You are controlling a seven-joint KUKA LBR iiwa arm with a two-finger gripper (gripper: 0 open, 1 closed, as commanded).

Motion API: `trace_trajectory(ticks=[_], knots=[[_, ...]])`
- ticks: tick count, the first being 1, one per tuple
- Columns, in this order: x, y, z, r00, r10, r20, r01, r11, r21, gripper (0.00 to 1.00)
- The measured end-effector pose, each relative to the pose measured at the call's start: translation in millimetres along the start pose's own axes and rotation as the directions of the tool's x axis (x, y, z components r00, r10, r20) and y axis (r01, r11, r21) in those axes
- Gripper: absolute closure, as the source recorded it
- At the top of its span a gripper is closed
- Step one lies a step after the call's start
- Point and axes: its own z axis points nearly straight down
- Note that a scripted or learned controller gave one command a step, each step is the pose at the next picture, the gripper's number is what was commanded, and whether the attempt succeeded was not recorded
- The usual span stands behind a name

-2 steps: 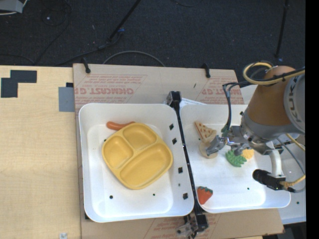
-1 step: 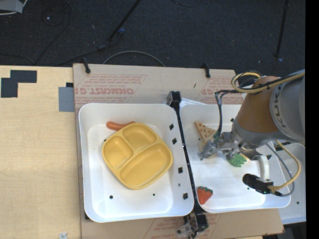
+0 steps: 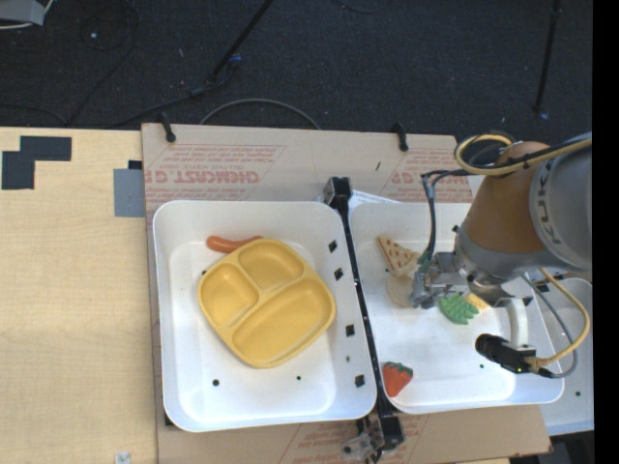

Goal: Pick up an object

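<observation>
right bin [image 3: 503, 394]: holds a tan wedge-shaped piece [image 3: 396, 253] at its far left, long axis running far-left to near-right, narrow end toward the near right; a green leafy piece [image 3: 455, 307] at the middle; a red strawberry-like piece [image 3: 397, 377] at the near left corner, green top facing far.
gripper [image 3: 426, 291]: low in the right bin, between wedge and green piece, just beside both; grip state cannot be told.
left bin [image 3: 184, 385]: holds a yellow divided plate [image 3: 266, 301], three compartments, set at a slant; an orange carrot-like piece [image 3: 230, 243] lies at its far edge, long axis left to right.
</observation>
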Motion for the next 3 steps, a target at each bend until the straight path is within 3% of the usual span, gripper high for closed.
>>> trace_trajectory(ticks=[3], knots=[[-10.0, 8.5, -151.1, 1.000, -0.007, 0.003, 0.007, 1.000, -0.009, 1.00]])
